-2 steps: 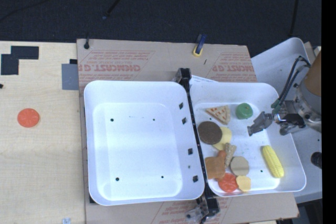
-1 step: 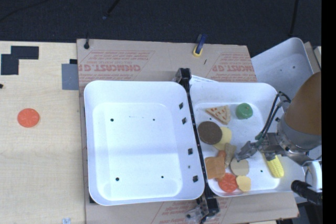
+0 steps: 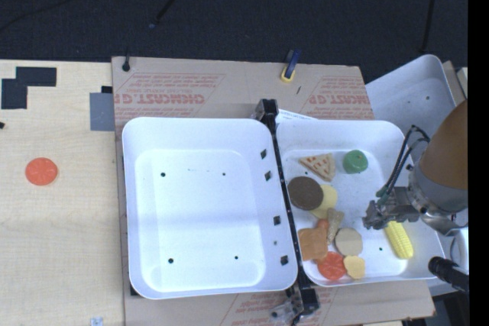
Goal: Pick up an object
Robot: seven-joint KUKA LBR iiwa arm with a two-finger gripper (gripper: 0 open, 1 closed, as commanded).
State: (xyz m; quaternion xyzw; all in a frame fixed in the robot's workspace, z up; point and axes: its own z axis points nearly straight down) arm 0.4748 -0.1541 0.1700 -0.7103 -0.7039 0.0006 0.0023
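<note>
Two shallow white bins, left bin (image 3: 145,164) and right bin (image 3: 382,133), side by side on a cardboard sheet (image 3: 191,91) with red print. A blue-and-yellow clamp (image 3: 289,66) at the sheet's far edge. An orange disc (image 3: 41,172) and black patches (image 3: 29,84) on the wooden bench (image 3: 61,240), left of the bins.

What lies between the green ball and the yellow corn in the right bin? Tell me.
In the camera view, bare white bin floor lies between the green ball and the corn, with the gripper beside the corn.
</note>
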